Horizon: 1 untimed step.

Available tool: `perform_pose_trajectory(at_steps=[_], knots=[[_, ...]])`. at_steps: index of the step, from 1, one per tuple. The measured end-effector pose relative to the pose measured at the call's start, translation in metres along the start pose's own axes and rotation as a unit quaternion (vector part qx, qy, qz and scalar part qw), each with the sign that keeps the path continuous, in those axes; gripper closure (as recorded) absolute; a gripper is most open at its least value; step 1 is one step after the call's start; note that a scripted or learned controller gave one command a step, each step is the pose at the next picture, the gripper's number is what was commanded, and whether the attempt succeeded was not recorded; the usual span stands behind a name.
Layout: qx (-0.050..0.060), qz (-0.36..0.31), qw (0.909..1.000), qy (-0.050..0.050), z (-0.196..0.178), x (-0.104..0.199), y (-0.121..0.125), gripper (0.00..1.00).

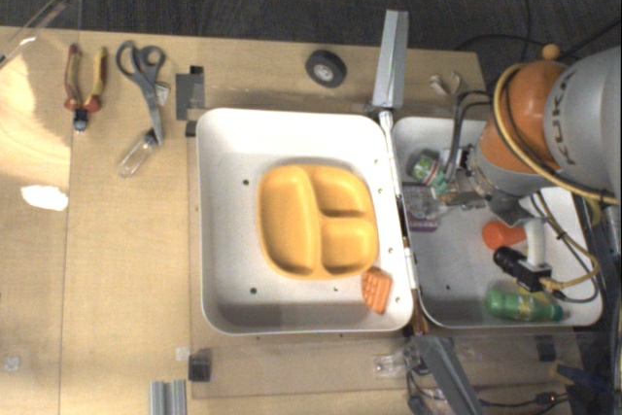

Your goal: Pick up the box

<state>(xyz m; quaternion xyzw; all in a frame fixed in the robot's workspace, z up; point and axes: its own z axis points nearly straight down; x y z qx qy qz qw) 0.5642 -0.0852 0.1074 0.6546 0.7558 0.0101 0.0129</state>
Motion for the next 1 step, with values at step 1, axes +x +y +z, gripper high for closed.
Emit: perform_pose_trajectory(at_steps=[1], knots=[[0.013, -0.004, 0.9999, 0.003, -0.0796, 0.0897, -0.0254, 1.00]])
